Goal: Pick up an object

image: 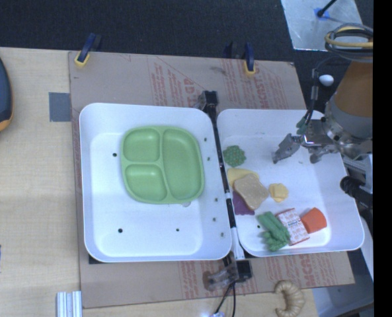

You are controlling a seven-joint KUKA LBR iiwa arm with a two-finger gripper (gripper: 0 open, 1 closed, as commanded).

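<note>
Seven small objects lie in the right bin (341, 243): one green broccoli piece (234, 155), one yellow piece (240, 175), one bread slice (250, 191), one purple piece (241, 207), one yellow lump (278, 191), one green leafy piece (272, 230) and one red-and-white packet (301, 224). The gripper (286, 148) hovers above the bin's upper part, fingers spread apart, grasping nothing. The left bin (103, 230) holds one green divided plate (162, 164).

Arm reaches in from right, orange band above wrist; pincer (287, 149) low, pointing left.
</note>
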